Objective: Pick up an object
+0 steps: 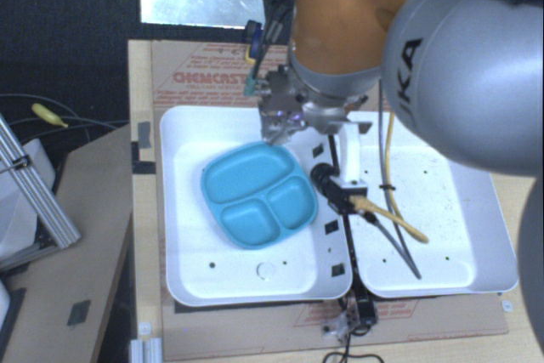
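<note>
Cardboard-topped counter (212,72) was seen w/ two white bins. Blue divided tray (258,193) lay in left bin (183,183). Gripper (279,125) was poised at tray's far edge; finger state couldn't be told.

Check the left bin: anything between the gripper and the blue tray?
Nothing visible. The gripper sits right at the far rim of the blue tray, which lies by itself on the floor of the left bin. No other item lies between them. Whether the gripper touches the tray cannot be told from this view.
</note>
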Robot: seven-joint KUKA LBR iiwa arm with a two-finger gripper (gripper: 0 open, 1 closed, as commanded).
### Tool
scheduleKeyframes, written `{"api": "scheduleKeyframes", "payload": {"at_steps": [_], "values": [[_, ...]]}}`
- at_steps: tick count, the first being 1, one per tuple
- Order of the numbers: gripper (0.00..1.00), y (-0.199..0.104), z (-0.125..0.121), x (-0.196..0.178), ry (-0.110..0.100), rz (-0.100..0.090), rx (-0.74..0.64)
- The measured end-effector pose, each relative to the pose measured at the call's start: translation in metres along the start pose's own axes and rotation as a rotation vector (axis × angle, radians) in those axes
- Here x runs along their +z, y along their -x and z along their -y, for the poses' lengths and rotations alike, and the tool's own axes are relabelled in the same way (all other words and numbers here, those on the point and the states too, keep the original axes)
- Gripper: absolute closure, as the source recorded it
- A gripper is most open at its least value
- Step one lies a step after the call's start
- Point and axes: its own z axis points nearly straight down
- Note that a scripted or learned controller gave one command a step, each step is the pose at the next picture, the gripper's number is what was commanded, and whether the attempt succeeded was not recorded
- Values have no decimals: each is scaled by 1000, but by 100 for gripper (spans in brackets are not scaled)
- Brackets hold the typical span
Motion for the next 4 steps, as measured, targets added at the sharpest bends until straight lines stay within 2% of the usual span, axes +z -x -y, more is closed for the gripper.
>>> {"api": "scheduleKeyframes", "payload": {"at_steps": [1, 2, 3, 4], "values": [[100, 45, 6, -140, -1, 4, 11], [100, -57, 11, -188, -13, 3, -2], [100, -44, 48, -186, -20, 8, 6], [100, 6, 48, -157, -21, 11, 15]]}}
